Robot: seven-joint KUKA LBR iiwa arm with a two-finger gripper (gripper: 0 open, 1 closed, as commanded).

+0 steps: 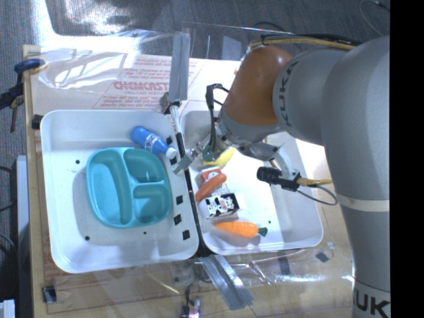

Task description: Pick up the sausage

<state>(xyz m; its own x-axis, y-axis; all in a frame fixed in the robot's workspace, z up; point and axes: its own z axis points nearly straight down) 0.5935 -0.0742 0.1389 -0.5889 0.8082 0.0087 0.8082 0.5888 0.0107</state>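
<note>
Pincer (213, 152) sits low in the right bin (301, 227), near that bin's far left corner, just over a yellow banana-like toy (226, 156); whether it is wide or narrow cannot be told, since the wrist and the orange band (255, 88) cover it from above.

Nearest the camera in the right bin lies a toy carrot (236, 228), orange with a green tip, stretched roughly left to right close to the near wall. Just beyond it is a small black-and-white block (221, 205). Next comes the sausage (211, 186), reddish orange, its long axis slanting from near-left to far-right, one end close to the divider between the bins and the other end touching or just beside a small red and white item (212, 174). The sausage lies free on the bin floor, just nearer than the pincer and apart from it. Open white floor spreads to the right of these things, under the black cable fitting (278, 177).

In the left bin (56, 177) a turquoise divided tray (129, 187) takes up the middle, with a blue bottle (149, 140) beyond it near the divider.

Grey arm (338, 105) comes in from the right, bending down steeply over the far half of the right bin. The worktop (86, 85) beyond the bins bears a clear printed sheet.
</note>
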